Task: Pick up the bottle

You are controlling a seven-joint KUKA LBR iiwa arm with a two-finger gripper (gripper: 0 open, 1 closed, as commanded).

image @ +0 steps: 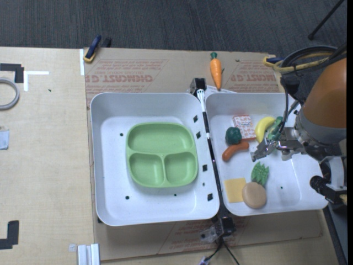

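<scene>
Low over the right bin (309, 200), the gripper (263, 150) hides most of a green bottle (278, 121) peeking out beside the banana (264, 127), and its grip cannot be told.

Two bins sit side by side on the counter (44, 175), touching along their inner rims. The left bin (105, 148) holds a divided plate (162, 155) at its middle. In the right bin (287, 195), my tool (263, 149) hangs over the middle. Just left of it lies a sausage (236, 149), with a round vegetable (233, 134) behind that and a small packet (242, 121) further back. A banana (263, 127) lies right of the packet. Before my tool sits a leafy piece (260, 173), then a bun (254, 195) with a cheese slice (235, 189) touching its left. A carrot (215, 70) lies on the counter behind the bins.
</scene>
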